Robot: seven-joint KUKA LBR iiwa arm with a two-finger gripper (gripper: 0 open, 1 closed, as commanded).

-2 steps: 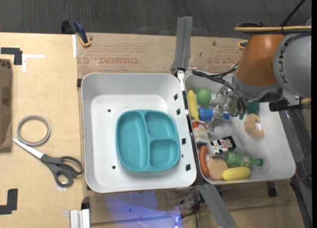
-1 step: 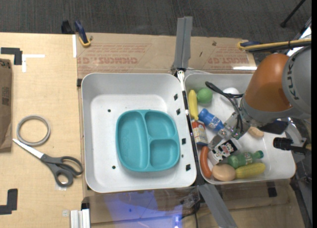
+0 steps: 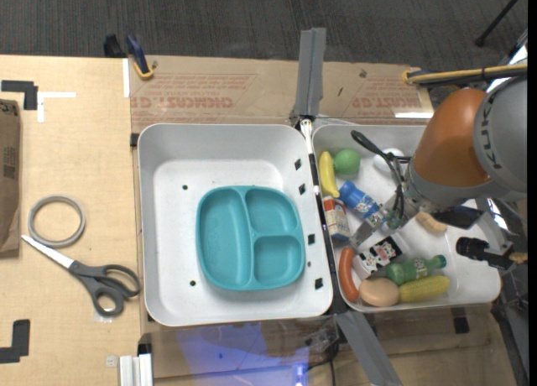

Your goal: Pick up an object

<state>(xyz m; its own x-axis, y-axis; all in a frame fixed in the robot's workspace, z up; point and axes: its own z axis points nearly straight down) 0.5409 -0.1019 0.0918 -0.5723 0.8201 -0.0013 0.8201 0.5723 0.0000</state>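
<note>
So the arm (image 3: 478, 145) comes in from the right and hangs over the right-hand bin (image 3: 495, 292), orange band and all. Its gripper (image 3: 379, 216) is down low among the clutter in the middle of that bin, pointing left, right by a blue-and-white packet (image 3: 359, 200). Honestly can't tell how its business end is set or whether it has anything, since the tip blends into the pile.

Stuff in the right bin: a banana (image 3: 326, 174) standing along the left wall, a green ball (image 3: 346, 160) next to it near the top, a small bottle-like thing (image 3: 336, 218) under the banana, a red sausage shape (image 3: 346, 273) at the lower left, a peach-coloured egg-ish thing (image 3: 378, 293) just beside it, a green bottle (image 3: 413, 270) lying on its side, a yellow corn-looking piece (image 3: 424, 288) under that, and a black-and-white card (image 3: 382, 252) in between.

Left bin (image 3: 159, 225) has a teal divided plate (image 3: 250, 237) sitting in the middle.

On the bench to the left, well apart from the bins, there's a tape roll (image 3: 56, 219) and a pair of scissors (image 3: 88, 274) just below it
</note>
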